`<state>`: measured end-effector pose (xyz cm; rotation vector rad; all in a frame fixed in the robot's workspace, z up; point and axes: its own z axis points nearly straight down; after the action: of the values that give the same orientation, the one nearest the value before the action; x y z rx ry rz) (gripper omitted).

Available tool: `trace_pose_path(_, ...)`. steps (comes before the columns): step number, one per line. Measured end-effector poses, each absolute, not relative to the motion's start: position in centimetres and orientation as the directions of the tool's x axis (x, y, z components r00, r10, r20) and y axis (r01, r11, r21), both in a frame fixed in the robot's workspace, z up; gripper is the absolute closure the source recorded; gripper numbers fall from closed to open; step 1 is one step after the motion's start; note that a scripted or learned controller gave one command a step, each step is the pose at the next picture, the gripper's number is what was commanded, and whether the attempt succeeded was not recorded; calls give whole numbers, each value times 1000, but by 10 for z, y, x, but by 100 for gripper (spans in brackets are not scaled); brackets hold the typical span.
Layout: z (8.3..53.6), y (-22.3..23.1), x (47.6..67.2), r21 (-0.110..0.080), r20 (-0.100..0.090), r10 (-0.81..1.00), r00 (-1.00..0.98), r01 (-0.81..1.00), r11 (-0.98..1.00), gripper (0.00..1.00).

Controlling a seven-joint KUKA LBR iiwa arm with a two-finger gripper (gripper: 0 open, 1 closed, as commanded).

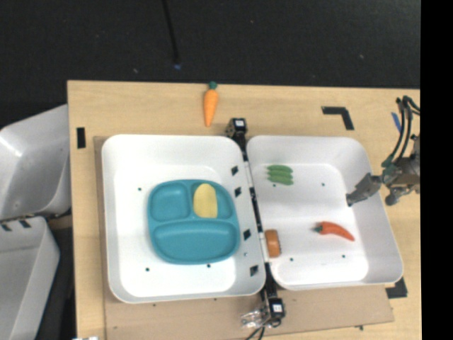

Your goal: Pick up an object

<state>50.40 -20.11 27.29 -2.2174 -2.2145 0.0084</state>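
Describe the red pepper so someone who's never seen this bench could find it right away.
Look in the right bin of the two white bins, toward its lower right. The red pepper lies there alone on the white floor. It is long, thin and red, unlike the green item above it and the orange piece by the divider.

Red chili pepper [335,230] lies flat in right bin [311,151].

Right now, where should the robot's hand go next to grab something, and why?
Probably a short move inward and down toward the red pepper. The end effector sits at the right bin's right edge, holding nothing, and the pepper lies closest to it, alone on the bin floor. The green pea pod and the orange piece by the divider are farther away.
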Motion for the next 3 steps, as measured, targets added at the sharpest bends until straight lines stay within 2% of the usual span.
trace_pose_path(1, 278, -201, 506, 1, -1, 1000, -2, 1000, 2, 0)
trace_pose_path(2, 215, -200, 502, -5, 0, 1000, 0, 1000, 0, 0)
trace_pose_path(3, 170, -202, 494, -3, -1, 1000, 1, 1000, -1, 0)
